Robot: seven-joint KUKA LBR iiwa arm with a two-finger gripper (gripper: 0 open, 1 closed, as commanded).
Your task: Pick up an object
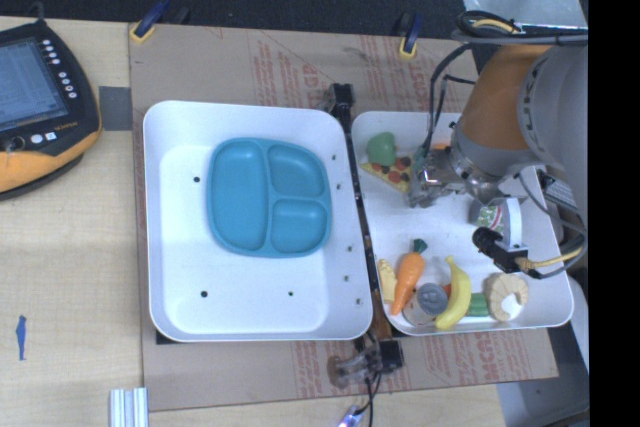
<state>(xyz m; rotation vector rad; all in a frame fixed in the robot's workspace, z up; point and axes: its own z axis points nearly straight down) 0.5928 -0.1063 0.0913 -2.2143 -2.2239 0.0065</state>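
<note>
At the far left edge of the bench lies an orange-rimmed control pendant (35, 110). The left bin (165, 215) holds a blue divided plate (268, 196), lying flat near its middle.

The right bin (545, 315) carries the candidate objects. Along its near edge, left to right: a corn piece (387, 281) against the left wall, a carrot (407, 279) just beside it, a small grey round item (432, 299), a banana (457, 293) and a pale round piece (506, 296) at the near right corner. In the far left corner sit a green rounded item (381, 148) and a pizza slice (387, 173), touching or nearly so.

The gripper (428, 185) is low over the far half of the right bin, just right of the pizza slice, with the arm's orange band (505, 105) above it. The state of the hand cannot be determined at this resolution, and nothing is visibly held.

Judgement: the approach step is in hand; no pick is confirmed. The next move calls for settling squarely over one object, probably the pizza slice or the green item, and closing without dragging against the bin wall.
</note>
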